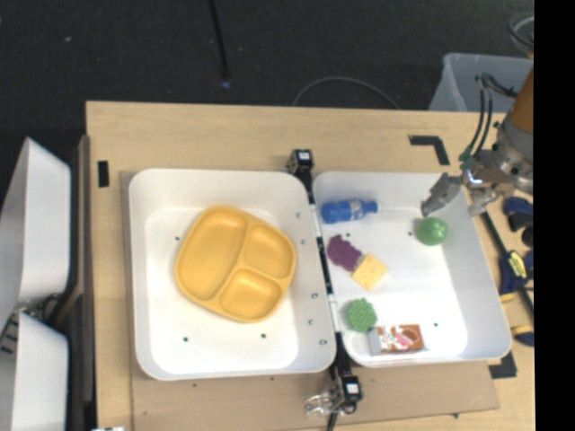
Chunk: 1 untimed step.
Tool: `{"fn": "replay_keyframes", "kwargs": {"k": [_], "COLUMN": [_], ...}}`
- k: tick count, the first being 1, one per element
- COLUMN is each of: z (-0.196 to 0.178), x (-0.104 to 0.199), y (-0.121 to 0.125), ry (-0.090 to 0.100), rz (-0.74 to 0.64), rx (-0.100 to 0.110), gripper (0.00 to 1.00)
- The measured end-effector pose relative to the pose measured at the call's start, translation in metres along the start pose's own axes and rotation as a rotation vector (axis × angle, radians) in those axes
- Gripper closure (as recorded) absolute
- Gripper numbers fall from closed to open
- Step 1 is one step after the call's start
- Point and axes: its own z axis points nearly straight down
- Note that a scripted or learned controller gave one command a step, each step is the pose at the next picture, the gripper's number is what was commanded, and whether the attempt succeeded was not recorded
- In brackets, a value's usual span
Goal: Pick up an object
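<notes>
Two-finger grey gripper [458, 197] over right white bin's [467, 330] far right corner — fingers spread wide, nothing between them. Small round green ball [432, 231] just below left finger, apart from bin walls — open white floor around it.

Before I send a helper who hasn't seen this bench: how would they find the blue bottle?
Look in the right white bin, at its far left corner. The small blue plastic bottle lies on its side, above the purple lump; it is the only blue item there.

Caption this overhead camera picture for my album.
Robot gripper open above a small green ball in the right white bin.
</notes>
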Motion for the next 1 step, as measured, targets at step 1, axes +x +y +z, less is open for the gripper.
{"fn": "replay_keyframes", "kwargs": {"k": [1], "z": [-0.0079], "x": [0.0007], "y": [0.0022], "ry": [-0.002], "rz": [-0.002], "rx": [-0.013], "gripper": [0.00]}}
